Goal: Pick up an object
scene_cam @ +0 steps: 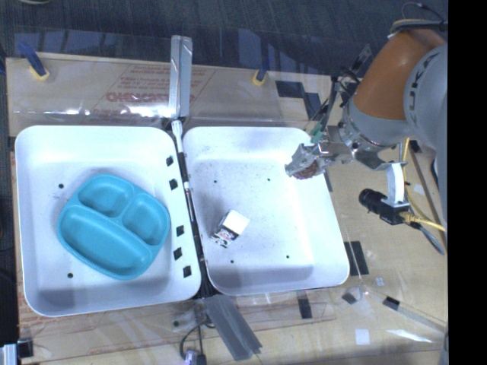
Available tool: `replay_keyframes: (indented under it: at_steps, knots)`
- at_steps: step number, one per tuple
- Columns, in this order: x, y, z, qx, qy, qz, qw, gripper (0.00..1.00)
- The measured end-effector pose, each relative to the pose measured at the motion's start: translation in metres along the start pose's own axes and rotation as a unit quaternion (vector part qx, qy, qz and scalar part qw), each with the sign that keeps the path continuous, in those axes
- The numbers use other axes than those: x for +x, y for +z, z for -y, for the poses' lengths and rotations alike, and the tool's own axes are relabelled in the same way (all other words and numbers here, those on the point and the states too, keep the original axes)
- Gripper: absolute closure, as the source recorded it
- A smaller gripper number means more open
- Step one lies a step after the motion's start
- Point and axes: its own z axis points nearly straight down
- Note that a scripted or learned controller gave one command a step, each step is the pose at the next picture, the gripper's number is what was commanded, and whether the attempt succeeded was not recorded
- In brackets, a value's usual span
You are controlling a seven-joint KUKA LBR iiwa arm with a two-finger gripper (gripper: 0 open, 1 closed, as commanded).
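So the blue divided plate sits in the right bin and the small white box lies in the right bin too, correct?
Not quite. In the camera view the blue divided plate lies in the left bin, not the right one. The small white box does lie in the right bin, as you said.

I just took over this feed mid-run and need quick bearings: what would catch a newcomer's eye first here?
The blue divided plate dominates the left bin, lying in its middle. In the right bin, a small white box sits alone near the centre-left of the floor. The arm's orange band stands out at upper right, with the pincer at the right bin's upper right edge, something small and dark at its tip.
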Motion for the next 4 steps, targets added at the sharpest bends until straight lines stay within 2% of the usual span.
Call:
replay_keyframes:
  at_steps: [1,2,3,4]
  knots:
    - [-0.02,0.004,-0.021,0.001,0.0,0.0,1.0,1.0]
    - [-0.019,0.004,-0.021,0.001,0.0,0.0,1.0,0.0]
    - [-0.018,0.147,-0.025,0.001,-0.001,0.0,1.0,0.0]
    - [0.062,0.136,-0.086,0.001,-0.001,-0.001,1.0,0.0]
